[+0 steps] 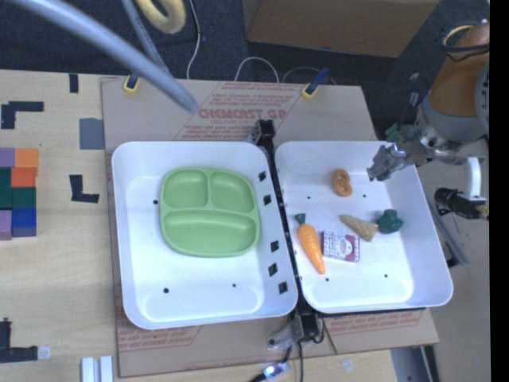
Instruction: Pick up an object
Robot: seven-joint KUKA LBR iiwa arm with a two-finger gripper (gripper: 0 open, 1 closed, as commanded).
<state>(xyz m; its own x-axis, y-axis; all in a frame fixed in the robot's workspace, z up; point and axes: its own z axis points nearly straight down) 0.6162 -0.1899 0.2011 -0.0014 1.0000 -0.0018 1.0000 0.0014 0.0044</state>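
Over the right bin's (413, 293) far right rim hangs the claw (380, 168); how wide it stands I cannot tell. Left of it lies a pretzel (342, 183), and nearer the bin's middle a carrot (311, 247), card (340, 246), cone (359, 227) and green toy (389, 221)

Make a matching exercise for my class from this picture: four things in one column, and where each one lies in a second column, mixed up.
Things:
1. green tray
2. carrot
3. teal toy
4. pretzel

Places:
A. right bin, nearest the divider between the bins
B. right bin, nearest its right wall
C. left bin, near its middle
D. right bin, farthest back of the toys, left of the gripper

Pairs: 1-C, 2-A, 3-B, 4-D
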